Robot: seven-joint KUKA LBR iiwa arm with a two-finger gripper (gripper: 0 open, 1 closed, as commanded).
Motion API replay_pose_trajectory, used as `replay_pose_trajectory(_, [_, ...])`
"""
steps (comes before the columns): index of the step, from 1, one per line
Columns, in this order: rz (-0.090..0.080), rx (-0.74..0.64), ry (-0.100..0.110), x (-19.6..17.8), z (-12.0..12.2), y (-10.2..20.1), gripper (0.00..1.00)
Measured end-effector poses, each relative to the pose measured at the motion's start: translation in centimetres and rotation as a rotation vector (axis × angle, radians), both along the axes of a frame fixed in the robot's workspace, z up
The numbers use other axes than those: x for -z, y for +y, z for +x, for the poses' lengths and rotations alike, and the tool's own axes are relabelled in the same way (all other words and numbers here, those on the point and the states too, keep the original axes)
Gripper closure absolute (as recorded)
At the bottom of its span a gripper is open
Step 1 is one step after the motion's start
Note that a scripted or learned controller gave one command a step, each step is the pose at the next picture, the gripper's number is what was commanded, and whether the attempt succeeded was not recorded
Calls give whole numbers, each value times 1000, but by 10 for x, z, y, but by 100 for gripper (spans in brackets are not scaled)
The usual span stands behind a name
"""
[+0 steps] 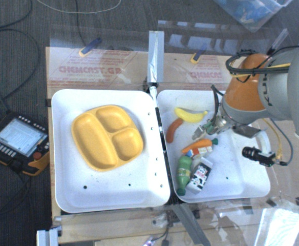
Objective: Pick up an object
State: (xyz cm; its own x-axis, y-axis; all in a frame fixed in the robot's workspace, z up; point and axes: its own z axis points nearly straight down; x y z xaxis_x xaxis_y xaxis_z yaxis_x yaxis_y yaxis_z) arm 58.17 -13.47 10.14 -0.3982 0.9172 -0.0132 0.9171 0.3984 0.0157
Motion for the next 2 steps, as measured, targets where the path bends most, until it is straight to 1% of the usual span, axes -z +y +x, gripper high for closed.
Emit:
replay_pose_trajectory(1, [0,0,0,0,0,0,0])
replay_pose_trajectory(2, [-5,-140,5,10,-10,11,0])
